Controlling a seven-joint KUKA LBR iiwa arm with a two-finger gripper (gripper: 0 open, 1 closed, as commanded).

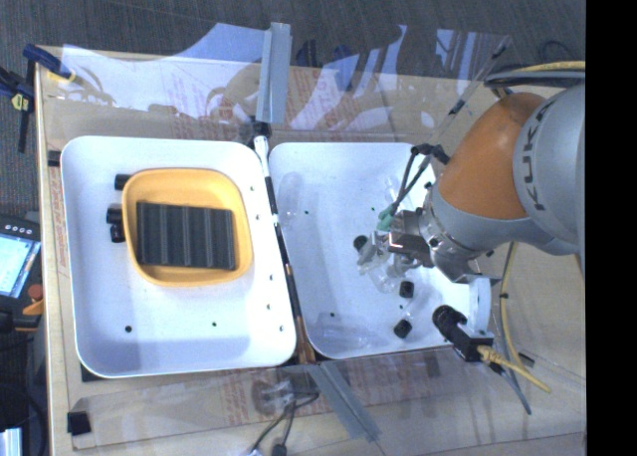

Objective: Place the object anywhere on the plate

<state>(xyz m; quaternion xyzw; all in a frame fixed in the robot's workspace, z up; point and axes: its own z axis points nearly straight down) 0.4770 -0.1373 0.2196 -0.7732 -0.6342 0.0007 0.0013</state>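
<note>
A yellow plate (pixel 185 183) lies in the left bin (pixel 149 344), with a dark ridged rectangular block (pixel 186 235) resting on its middle. My gripper (pixel 384 251) hangs low over the middle of the right bin (pixel 318 195), far from the plate. Its tip is a clutter of clear and metal parts, with a small green bit (pixel 383 217) just above it. Around it on the bin floor lie small black pieces: one to the left (pixel 360 243), one below (pixel 406 289) and one nearer the front wall (pixel 402 328). Whether anything sits in the gripper is hidden.
The grey arm with its orange band (pixel 488 170) covers the right bin's right side. A black cylinder (pixel 450 323) juts out at the bin's front right corner. Two small black items (pixel 116 220) lie beside the plate's left rim. A divider wall (pixel 279 255) separates the bins.
</note>
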